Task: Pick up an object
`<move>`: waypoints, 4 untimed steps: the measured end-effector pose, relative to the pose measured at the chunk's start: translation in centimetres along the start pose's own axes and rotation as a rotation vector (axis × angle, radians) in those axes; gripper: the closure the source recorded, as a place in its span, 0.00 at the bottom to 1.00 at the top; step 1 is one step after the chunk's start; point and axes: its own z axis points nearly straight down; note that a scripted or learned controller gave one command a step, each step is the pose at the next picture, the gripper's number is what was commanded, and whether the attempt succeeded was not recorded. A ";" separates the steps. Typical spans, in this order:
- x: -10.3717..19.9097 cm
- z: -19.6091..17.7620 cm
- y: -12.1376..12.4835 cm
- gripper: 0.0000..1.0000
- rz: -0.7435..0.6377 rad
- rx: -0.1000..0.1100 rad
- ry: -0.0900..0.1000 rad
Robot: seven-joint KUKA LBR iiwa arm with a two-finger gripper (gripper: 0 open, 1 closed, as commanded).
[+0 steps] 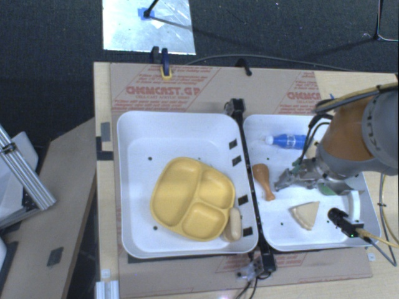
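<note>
Arm reaches in from the right, gripper (288,179) low over the right bin (312,238), just beside a brown drumstick (264,180). Can't tell how far the claw is open or if it holds anything. Wedge slice (305,215) nearby, blue bottle (288,141) at back. Left bin (134,167): yellow tray (193,198), small bread roll (234,224) touching it.

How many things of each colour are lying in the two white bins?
Yellow: 1, the divided plastic tray
Blue and white: 1, the plastic bottle
Tan or brown: 3, the drumstick-shaped toy, the wedge-shaped piece, the small rounded piece
Total: 5
</note>
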 end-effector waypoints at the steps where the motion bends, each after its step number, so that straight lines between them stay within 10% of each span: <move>1: -0.1 -1.3 0.1 1.00 0.000 -0.004 -0.001; 3: -0.3 -13.0 1.0 1.00 -0.003 -0.009 -0.003; 4: 5.1 -12.2 0.8 1.00 -0.008 -0.003 0.001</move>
